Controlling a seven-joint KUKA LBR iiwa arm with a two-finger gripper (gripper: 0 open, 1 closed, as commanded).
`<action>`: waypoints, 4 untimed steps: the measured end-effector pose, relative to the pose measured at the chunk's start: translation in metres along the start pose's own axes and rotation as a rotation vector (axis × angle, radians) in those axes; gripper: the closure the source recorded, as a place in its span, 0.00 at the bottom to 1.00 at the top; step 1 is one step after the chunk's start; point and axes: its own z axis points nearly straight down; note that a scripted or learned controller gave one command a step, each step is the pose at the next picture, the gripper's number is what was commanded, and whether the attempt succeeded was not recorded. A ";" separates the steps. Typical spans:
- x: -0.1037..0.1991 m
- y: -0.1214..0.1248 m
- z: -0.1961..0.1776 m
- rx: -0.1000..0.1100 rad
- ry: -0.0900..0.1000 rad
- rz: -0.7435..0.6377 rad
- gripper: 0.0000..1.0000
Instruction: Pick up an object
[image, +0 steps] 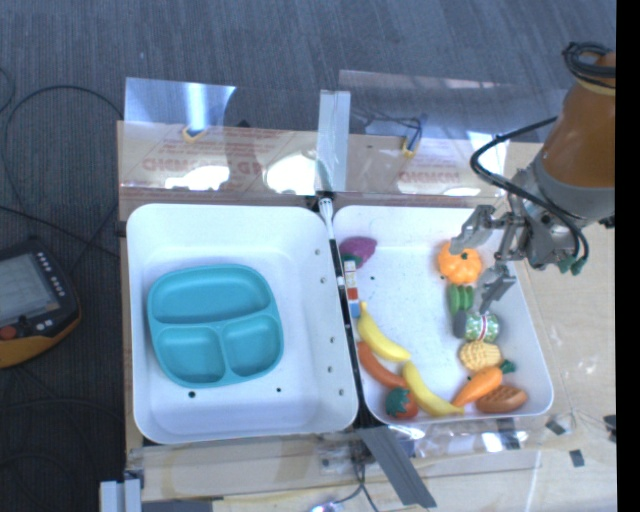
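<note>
Over the right bin (540, 345), the gripper (484, 260) hangs with its fingers spread wide, one beside a small orange pumpkin (459, 265) and the other lower, above a green pepper (461, 298); nothing sits between them. Further down that bin lie a corn cob (480, 354), a carrot (478, 385), two bananas (381, 340) and a purple piece (358, 248). A teal divided plate (214, 322) rests in the left bin (160, 225).
</note>
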 end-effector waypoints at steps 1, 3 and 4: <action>-0.030 -0.001 0.130 -0.002 0.012 0.009 0.00; 0.023 0.027 0.189 -0.001 -0.010 0.228 0.00; -0.062 0.036 0.190 -0.001 -0.015 0.291 0.00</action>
